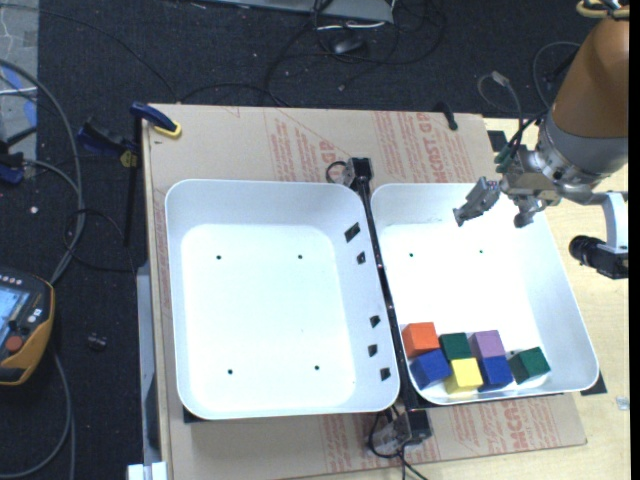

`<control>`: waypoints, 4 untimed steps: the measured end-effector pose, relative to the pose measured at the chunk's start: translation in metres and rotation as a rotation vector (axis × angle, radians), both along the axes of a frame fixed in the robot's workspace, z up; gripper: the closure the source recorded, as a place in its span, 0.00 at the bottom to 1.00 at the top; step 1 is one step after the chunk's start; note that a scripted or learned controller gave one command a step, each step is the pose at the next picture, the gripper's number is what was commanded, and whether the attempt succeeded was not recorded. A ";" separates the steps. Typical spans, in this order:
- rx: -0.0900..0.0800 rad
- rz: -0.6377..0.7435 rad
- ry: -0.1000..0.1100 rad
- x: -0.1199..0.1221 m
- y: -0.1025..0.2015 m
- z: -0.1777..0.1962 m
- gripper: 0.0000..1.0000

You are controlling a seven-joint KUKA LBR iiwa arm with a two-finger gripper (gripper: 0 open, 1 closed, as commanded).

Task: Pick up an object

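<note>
Several small blocks cluster at the near edge of the right bin (560,298): an orange one (421,337), a dark green one (455,346), a purple one (488,344), two blue ones (430,368), a yellow one (465,373) and a green one (529,364). My gripper (498,210) hangs over the far part of that bin, well away from the blocks. Its two fingers stand spread apart, open, with nothing between them.
The left bin (180,268) lies beside the right one, sharing a dark divider with clips (375,268). Both bins rest on a cardboard sheet (260,138). Cables and a handheld pendant (20,323) lie on the dark floor to the left.
</note>
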State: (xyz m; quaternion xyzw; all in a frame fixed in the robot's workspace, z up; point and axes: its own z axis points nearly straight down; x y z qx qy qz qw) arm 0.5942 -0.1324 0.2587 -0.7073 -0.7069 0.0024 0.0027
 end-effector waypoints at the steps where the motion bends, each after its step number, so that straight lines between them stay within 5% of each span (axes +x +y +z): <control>1: 0.000 0.001 -0.007 0.001 0.000 0.004 0.00; 4: 0.000 0.001 -0.004 0.000 0.011 -0.142 0.00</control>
